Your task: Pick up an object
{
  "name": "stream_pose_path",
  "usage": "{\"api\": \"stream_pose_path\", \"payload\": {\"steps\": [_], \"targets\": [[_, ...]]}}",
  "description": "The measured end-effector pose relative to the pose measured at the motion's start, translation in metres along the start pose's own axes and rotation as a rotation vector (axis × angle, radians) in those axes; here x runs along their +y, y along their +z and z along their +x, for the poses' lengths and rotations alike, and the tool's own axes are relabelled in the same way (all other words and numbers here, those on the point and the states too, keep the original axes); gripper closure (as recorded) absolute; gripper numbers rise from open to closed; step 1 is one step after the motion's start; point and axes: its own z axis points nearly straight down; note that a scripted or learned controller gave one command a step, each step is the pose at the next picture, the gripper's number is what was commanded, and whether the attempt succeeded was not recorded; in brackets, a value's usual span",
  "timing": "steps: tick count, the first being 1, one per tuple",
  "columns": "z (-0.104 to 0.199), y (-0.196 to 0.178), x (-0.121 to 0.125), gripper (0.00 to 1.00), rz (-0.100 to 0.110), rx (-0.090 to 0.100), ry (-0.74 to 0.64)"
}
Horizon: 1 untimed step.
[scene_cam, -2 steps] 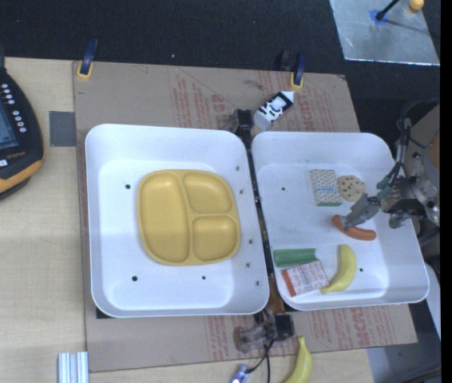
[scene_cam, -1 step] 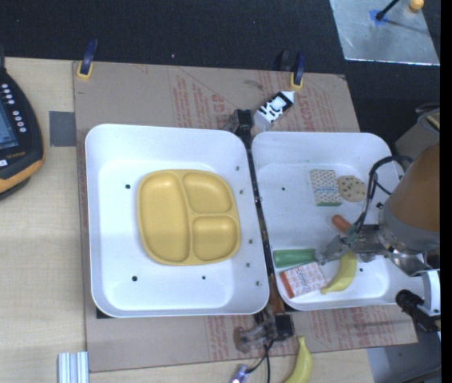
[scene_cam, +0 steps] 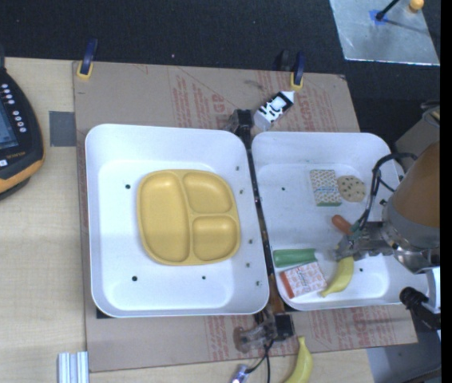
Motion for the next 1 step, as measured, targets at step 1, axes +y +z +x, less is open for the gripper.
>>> {"api": "stream_pose_path", "payload": {"steps": [1], "targets": [[0.1007, -0.0865, 0.0498, 1.0, -0.003, 0.001, 0.004]]}}
